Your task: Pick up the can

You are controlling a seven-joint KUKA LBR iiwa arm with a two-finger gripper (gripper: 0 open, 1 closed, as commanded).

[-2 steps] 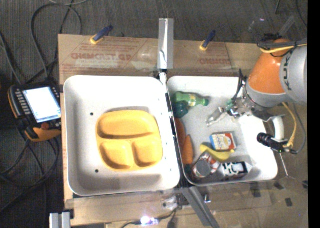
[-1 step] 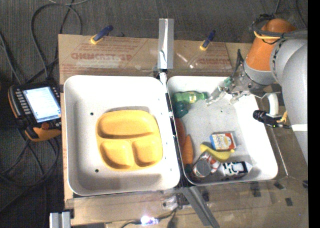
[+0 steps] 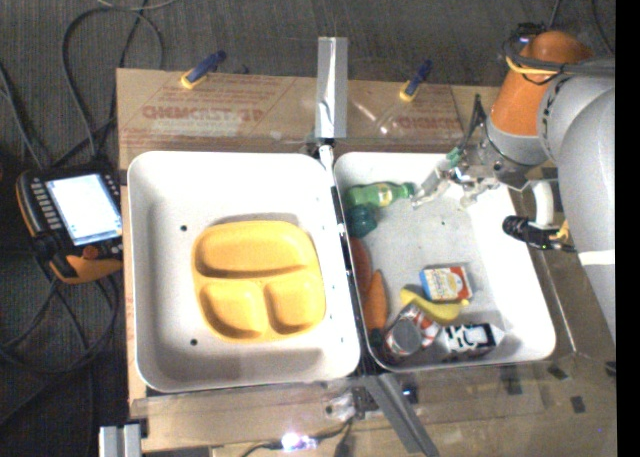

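The can is found tipped toward the right bin's near-left corner, well apart from the gripper, whose state cannot be told.

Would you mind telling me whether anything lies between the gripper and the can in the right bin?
The gripper hovers at the bin's far end; the can lies at the near edge. The small red carton and the banana lie between them.

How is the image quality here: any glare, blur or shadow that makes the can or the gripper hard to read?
Camera view: soft overall; the can at the right bin's near edge shows a bright reflective glint; the gripper is small and slightly blurred, its finger state unreadable; the yellow tray casts a shadow in the left bin.
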